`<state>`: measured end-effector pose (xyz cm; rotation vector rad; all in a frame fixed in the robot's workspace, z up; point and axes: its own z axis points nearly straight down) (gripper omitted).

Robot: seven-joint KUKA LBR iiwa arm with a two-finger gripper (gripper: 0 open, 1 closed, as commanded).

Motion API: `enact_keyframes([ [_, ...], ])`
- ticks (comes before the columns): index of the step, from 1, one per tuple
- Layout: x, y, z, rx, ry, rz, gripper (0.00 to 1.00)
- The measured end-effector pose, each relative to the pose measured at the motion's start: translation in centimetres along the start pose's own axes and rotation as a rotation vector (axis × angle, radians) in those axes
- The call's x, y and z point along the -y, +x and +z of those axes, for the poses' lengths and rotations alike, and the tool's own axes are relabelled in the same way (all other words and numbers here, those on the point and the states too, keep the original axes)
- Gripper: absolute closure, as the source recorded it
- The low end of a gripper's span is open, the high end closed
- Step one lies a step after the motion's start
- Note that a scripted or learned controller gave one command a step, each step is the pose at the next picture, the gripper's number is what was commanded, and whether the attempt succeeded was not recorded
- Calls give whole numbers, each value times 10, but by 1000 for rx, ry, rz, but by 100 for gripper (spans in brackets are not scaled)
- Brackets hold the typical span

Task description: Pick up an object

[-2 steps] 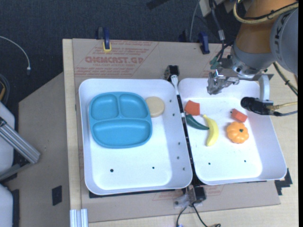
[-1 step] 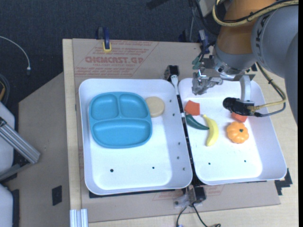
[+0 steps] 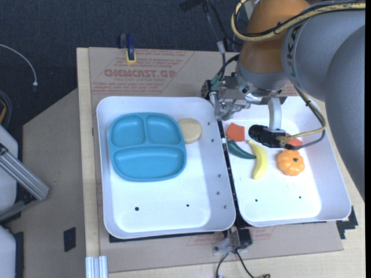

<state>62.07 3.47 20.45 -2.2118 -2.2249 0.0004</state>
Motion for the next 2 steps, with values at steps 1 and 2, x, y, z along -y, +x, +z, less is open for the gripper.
enact_keyframes([
  [1,-5,56,-10,0,-6,0,100],
  [2,-5,52,-10,2,-5,5,0],
])
